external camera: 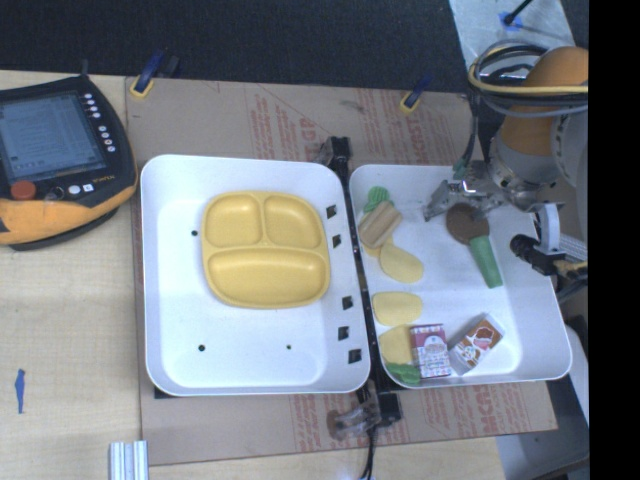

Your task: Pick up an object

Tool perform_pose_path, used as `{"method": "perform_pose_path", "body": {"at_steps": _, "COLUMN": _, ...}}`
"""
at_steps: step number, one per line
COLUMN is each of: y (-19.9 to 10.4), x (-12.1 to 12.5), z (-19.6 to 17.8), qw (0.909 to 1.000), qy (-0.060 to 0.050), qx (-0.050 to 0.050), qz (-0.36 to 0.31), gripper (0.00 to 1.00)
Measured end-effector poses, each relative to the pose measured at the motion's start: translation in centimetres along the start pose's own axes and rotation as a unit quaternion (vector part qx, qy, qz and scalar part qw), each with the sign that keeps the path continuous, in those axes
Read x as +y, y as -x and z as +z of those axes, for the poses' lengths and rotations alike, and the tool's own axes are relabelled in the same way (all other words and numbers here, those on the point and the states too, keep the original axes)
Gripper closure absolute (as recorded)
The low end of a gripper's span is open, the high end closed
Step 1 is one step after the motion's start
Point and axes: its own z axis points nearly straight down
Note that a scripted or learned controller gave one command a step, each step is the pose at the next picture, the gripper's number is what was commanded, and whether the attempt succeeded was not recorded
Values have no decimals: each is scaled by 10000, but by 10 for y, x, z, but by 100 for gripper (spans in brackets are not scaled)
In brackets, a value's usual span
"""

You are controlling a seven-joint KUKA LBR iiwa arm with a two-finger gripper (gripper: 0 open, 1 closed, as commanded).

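Note:
My gripper (456, 196) hangs over the far right part of the right bin (530, 313), below the grey wrist with its orange band. Just beneath and beside it lies a brown-headed utensil with a green handle (478, 243). At the bin's far left lies a tan and green toy food piece (378, 220). Yellow flat pieces (401, 264) (397, 307) sit down the bin's left side. A red carton (430, 352) and a brown and white carton (476, 343) lie near the front edge.
The left bin (170, 298) holds a yellow divided plate (266, 248). A teach pendant (55, 163) rests on the bench at far left. Clamps join the bins along the middle divider (352, 268).

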Motion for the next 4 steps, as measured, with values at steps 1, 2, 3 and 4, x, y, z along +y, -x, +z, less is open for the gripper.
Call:
{"method": "perform_pose_path", "body": {"at_steps": 1, "y": 33, "x": -7, "z": -108, "qw": 10000, "qy": 41, "qx": -13, "qz": 28, "gripper": 0}}
{"method": "perform_pose_path", "body": {"at_steps": 2, "y": 29, "x": -40, "z": 8, "qw": 10000, "qy": -79, "qx": 28, "qz": 15, "gripper": 0}}
{"method": "perform_pose_path", "body": {"at_steps": 3, "y": 31, "x": -36, "z": -10, "qw": 10000, "qy": -24, "qx": 5, "qz": 12, "gripper": 100}}
{"method": "perform_pose_path", "body": {"at_steps": 4, "y": 31, "x": -36, "z": -9, "qw": 10000, "qy": -28, "qx": 3, "qz": 9, "gripper": 0}}
